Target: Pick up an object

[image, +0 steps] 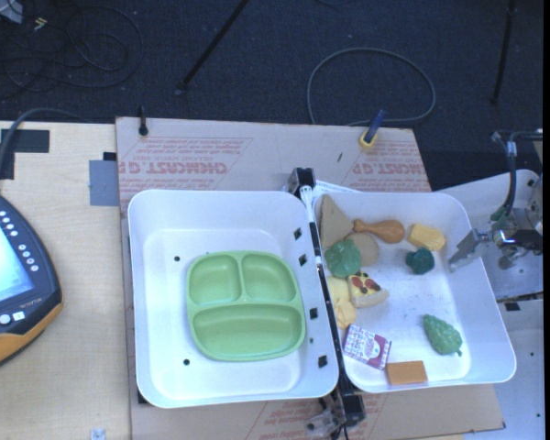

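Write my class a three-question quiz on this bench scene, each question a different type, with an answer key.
1. True or false: the green divided plate lies in the left bin.
2. Which lies nearest the right bin's front edge? A) orange block B) drumstick C) yellow piece
3. Fill in: the gripper hovers at the right bin's ____ rim.

Key: 1 true; 2 A; 3 right.

drumstick (381, 230): tan toy, lying flat near my right bin's far wall
yellow block (427, 236): just beside the drumstick
teal ball (420, 261): near the yellow block
leafy green piece (442, 335): near corner
orange block (406, 372): flat at the near wall
pink carton (367, 346): lying tilted beside the orange block
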Tool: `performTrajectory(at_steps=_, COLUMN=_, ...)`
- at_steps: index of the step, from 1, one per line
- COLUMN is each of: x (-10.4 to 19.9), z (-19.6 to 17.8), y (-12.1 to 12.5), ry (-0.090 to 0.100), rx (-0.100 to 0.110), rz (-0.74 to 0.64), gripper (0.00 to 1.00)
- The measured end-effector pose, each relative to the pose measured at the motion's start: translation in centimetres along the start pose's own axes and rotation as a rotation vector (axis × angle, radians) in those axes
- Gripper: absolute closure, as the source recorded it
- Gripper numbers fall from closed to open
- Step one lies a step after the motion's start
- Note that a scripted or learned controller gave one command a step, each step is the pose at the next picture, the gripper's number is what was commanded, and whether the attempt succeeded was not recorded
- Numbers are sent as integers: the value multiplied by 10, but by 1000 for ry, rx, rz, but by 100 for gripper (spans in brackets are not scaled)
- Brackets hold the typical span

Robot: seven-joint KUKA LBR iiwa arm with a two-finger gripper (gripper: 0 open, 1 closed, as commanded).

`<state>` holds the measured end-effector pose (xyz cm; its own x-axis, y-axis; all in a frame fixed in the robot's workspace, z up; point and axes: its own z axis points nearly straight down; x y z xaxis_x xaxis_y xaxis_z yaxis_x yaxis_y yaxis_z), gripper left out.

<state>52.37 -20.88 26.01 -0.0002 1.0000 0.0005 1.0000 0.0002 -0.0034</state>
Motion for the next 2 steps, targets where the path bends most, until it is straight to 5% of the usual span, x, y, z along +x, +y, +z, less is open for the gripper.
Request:
performTrajectory(at_steps=1, x=-2, z=173, y=28, ry=5, rx=8, rz=-2, gripper=0)
performTrajectory(at_steps=2, x=18, z=174, y=112, ry=0, rx=-2, rz=-5, gripper=0)
